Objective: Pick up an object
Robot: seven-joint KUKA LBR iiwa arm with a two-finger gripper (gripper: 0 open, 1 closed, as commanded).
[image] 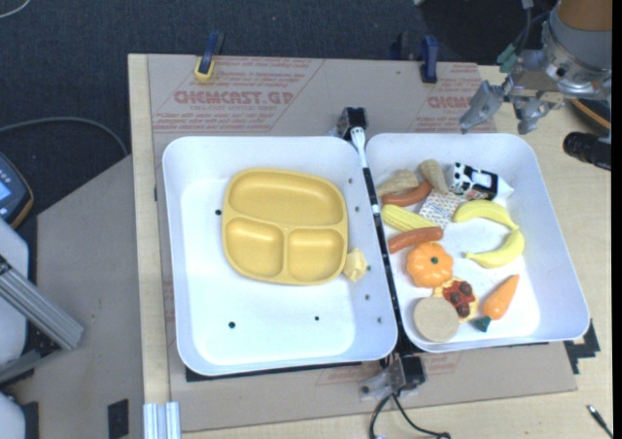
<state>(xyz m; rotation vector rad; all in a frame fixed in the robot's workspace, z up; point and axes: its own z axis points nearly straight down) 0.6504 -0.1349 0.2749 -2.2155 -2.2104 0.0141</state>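
Toys for picking lie in the right bin, and we look from left to right. In the left bin we see a yellow plate with three parts. A small yellow piece touches the plate's lower right corner. Near the middle of the right bin's top lie a bread roll and a red sausage. Below them are a corn cob, another sausage, an orange pumpkin and a round cookie. More to the right we see a black and white cow, two bananas and a carrot. At the upper right of the frame, the gripper hangs above the bin's top edge. Its two fingers stand apart with nothing between them.
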